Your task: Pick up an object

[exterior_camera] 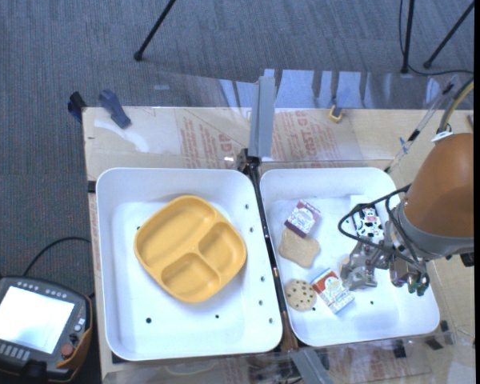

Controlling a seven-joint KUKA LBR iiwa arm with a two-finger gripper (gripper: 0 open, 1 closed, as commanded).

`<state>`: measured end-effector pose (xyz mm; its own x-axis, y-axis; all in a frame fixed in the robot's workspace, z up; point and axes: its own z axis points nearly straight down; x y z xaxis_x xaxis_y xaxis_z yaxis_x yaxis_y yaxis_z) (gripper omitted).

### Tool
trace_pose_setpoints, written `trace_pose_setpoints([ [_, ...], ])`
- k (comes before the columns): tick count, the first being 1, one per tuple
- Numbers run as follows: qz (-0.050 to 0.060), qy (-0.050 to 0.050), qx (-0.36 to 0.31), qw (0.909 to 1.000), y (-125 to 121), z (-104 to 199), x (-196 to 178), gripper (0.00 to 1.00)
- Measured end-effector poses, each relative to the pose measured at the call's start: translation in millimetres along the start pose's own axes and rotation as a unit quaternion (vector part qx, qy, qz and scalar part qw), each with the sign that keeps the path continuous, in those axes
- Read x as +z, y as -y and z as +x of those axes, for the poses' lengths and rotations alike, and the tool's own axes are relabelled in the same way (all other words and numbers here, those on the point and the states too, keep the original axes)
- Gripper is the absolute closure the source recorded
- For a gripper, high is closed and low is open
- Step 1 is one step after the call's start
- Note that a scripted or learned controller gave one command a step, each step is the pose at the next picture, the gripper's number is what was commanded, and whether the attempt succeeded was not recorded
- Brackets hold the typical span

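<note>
In the right bin [304,184] lie a small purple and white carton [303,218], a slice of toast [298,248], a round cookie [300,294] and a red and white carton [332,290]. A black and white spotted item [369,223] rests near the bin's right side. My gripper [360,274] hangs low over the bin floor, just right of the red and white carton, under the orange band of the arm [444,186]. Nothing shows between its fingers.
The left bin [116,190] holds a yellow divided plate [190,247]. A grey upright post [262,122] stands behind the seam between the bins. A teach pendant [34,320] lies on the floor at lower left. Cables loop beside my wrist.
</note>
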<state>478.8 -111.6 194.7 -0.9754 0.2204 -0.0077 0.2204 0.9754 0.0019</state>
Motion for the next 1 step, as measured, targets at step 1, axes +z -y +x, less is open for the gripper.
trace_pose_setpoints([
  [1, 0.0, -0.005, -0.105, 0.9945, -104.7, 26.4, -0.4, 1.0],
])
